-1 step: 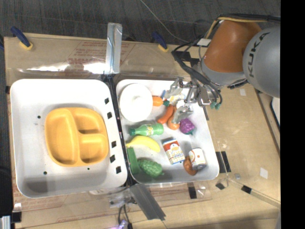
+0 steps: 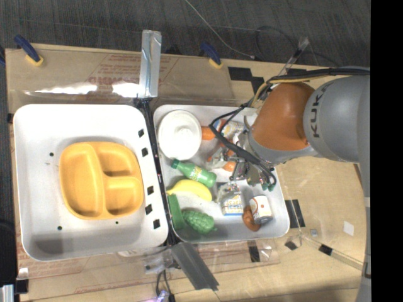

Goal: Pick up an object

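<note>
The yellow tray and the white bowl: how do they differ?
The yellow tray is roughly square with rounded corners and split into compartments; the white bowl is round with a single hollow. The tray looks clearly larger than the bowl. The tray lies alone in the left bin, while the bowl sits crowded among other items in the right bin. Both rest open side up.

Off to the pincer's left sits the left white bin, well apart from it. The right white bin lies around the pincer, the two bins touching along a black-clipped seam. Beyond the pincer, up and left, a silver bracket stands on the brown counter, a blue clamp far left and another nearer. A thin white cable trails across the dark floor.
</note>
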Robot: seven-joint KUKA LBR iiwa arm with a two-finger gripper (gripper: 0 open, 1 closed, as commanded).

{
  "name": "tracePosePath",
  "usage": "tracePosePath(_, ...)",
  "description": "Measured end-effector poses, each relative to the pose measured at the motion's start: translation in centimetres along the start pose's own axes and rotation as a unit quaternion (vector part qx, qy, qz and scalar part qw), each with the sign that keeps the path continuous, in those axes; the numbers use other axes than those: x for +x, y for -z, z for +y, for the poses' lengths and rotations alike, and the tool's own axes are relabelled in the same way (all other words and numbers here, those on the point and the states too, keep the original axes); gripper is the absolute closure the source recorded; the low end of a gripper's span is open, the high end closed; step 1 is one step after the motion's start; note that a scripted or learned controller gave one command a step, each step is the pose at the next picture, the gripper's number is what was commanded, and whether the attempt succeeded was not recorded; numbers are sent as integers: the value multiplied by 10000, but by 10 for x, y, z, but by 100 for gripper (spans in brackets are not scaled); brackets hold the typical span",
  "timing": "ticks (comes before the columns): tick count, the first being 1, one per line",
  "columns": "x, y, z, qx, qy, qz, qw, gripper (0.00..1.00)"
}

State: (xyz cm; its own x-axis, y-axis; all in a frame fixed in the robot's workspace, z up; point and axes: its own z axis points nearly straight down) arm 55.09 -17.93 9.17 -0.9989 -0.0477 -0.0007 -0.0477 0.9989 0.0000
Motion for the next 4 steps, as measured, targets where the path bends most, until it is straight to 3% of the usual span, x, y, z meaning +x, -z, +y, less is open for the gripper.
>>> tracePosePath(1, -58, 2, -5, 4, 248, -16, 9997, 0)
tracePosePath(2, -59, 13, -3, 8, 281, -33, 9996, 100)
tracePosePath(3, -71, 115, 30, 7, -779, -41, 9970, 100)
tracePosePath(4, -69, 112, 30, 4, -777, -12, 9970, 0)
